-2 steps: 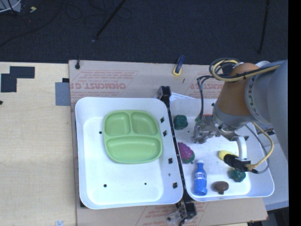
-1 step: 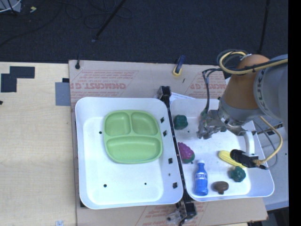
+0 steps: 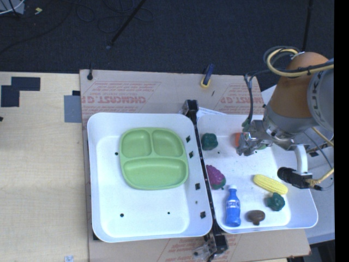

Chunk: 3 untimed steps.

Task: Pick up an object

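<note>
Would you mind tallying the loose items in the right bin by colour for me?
Green: 2
Purple: 1
Blue: 1 (bottle)
Yellow: 1 (corn)
Brown: 1
Orange-red: 1, partly hidden by the gripper
Total: 7

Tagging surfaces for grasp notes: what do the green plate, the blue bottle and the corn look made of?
Green plate: likely moulded plastic, matte, uniform colour, rounded compartments. Blue bottle: probably plastic, slight sheen, white cap. Corn: toy, plastic or rubber; too small to tell.
</note>
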Tool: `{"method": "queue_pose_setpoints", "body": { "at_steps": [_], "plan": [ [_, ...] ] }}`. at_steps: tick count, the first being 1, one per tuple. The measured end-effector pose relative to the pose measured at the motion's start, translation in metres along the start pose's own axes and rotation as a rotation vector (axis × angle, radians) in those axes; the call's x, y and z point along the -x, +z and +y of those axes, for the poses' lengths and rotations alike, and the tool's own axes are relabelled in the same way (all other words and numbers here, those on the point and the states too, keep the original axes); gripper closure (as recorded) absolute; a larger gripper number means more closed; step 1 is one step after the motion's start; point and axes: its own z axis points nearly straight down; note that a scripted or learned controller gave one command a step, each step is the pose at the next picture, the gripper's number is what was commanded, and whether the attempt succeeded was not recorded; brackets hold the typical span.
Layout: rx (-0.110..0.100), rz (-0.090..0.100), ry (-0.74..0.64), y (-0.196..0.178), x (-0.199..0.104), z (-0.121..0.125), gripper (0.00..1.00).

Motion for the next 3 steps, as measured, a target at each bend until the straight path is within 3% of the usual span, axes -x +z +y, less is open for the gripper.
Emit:
{"method": "queue_pose_setpoints", "body": {
  "at_steps": [1, 3],
  "plan": [
    [0.002, 0.0, -0.008, -0.051, 0.001, 0.001, 1.0],
    [-0.005, 0.002, -0.012, -0.033, -0.102, -0.001, 1.0]
  ]
}}
